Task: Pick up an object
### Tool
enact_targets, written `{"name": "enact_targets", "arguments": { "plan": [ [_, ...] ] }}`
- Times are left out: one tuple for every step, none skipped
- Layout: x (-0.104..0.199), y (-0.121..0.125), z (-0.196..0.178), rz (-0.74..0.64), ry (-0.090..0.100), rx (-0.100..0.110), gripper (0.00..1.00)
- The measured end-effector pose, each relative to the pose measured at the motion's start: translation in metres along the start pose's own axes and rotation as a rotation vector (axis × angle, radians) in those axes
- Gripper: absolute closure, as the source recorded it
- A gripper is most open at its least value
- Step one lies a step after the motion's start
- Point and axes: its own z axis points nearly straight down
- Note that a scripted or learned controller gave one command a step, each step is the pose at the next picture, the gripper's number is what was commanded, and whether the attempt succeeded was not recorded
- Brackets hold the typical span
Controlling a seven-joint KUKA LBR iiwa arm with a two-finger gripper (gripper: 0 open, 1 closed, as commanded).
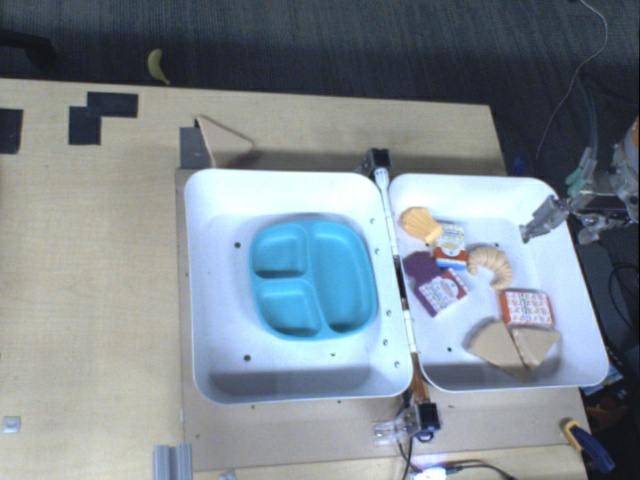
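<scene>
Gripper hovers open and empty over the right bin's far right corner.
Croissant and cracker box lie nearby, within reach for a descent.

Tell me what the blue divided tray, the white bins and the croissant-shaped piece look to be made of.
The blue three-compartment tray looks like moulded plastic: uniform colour, rounded edges, soft sheen. The two shallow white bins also seem to be plastic, smooth and faintly glossy, with rounded corners. The tan croissant-shaped piece is probably a plastic or rubber toy; its even colour suggests so, but the picture is too blurred to be sure.
</scene>
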Motion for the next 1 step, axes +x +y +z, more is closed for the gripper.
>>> {"name": "enact_targets", "arguments": {
  "plan": [
    [0.0254, -0.0286, 0.1811, 0.002, 0.001, -0.002, 0.0]
  ]
}}
